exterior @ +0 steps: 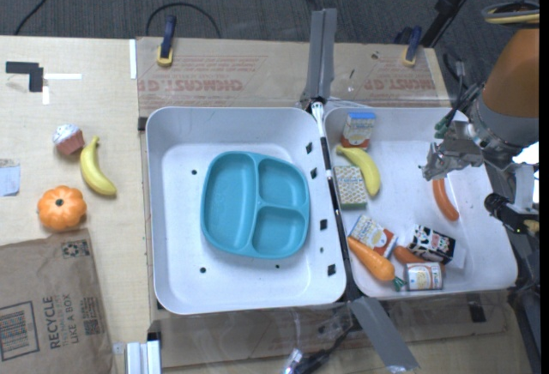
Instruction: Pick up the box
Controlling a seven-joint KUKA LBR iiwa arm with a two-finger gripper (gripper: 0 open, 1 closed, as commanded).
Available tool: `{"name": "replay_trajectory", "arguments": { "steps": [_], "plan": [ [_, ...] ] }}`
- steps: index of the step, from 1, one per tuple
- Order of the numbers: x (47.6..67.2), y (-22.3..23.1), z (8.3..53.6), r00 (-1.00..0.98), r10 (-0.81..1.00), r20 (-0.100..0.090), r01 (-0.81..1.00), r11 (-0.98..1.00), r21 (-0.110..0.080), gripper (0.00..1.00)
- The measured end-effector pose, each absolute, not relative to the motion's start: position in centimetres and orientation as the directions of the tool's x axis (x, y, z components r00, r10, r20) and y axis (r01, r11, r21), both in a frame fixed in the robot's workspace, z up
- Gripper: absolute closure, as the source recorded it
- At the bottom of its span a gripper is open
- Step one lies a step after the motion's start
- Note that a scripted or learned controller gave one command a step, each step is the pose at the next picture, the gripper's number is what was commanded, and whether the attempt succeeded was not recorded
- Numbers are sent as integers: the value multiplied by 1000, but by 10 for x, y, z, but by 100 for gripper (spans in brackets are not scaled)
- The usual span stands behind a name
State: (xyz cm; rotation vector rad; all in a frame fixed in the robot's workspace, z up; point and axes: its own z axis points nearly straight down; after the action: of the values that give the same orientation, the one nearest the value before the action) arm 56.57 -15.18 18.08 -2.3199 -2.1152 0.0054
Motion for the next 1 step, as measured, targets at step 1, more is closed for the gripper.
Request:
{"name": "replay_trajectory", "arguments": {
  "steps": [1],
  "plan": [
    [566, -152, 181, 93, 996, -1, 996, -93, -4, 0]
  ]
}}
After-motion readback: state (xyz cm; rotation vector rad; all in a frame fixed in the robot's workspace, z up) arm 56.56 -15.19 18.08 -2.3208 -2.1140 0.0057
